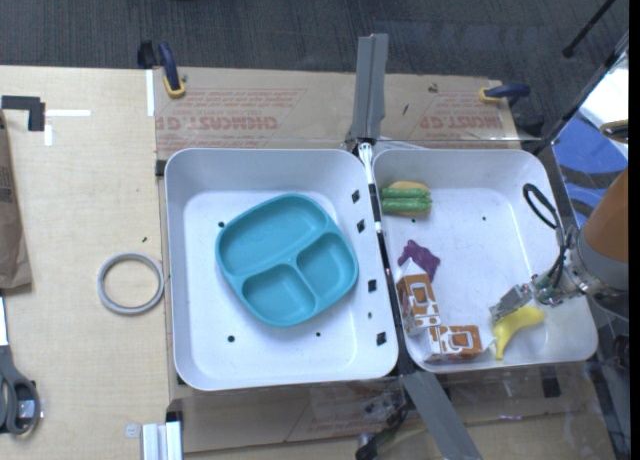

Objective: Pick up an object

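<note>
In the right bin point(480, 188), a yellow toy banana point(518, 326) lies near the front right corner. My gripper point(514, 299) hangs just above and left of the banana, low over the bin floor, with nothing visibly held. An orange-and-white carton point(417, 303) and a second one point(456, 342) lie at the front left of that bin. A purple toy point(419, 257) sits just above them. A yellow and green toy point(406, 198) rests at the back left.
The left bin point(190, 328) holds a teal divided plate point(288, 259). A black cable loop point(540, 205) lies by the right bin's far right wall. On the bench to the left are a tape ring point(131, 282) and scissors point(16, 404).
</note>
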Robot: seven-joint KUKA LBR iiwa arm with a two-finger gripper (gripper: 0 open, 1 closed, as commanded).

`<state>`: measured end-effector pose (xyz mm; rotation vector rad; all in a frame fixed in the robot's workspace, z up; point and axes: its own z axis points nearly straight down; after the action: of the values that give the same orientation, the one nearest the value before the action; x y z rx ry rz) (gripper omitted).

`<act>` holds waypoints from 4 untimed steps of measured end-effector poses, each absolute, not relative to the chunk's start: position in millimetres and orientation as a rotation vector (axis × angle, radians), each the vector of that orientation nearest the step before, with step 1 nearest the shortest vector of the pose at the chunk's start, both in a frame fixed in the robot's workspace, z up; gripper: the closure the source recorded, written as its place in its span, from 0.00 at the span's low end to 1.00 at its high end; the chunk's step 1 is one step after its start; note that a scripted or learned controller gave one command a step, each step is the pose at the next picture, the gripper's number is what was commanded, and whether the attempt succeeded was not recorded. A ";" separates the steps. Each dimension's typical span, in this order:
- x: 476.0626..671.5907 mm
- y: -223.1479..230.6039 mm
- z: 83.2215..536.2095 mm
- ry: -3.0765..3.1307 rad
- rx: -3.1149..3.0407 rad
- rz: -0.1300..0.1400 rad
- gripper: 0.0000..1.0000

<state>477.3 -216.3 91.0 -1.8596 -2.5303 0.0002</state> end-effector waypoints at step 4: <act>477.5 -220.4 90.7 -2.591 -1.768 -0.002 0.00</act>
<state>477.5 -220.4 90.7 -1.7685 -2.5914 -0.0016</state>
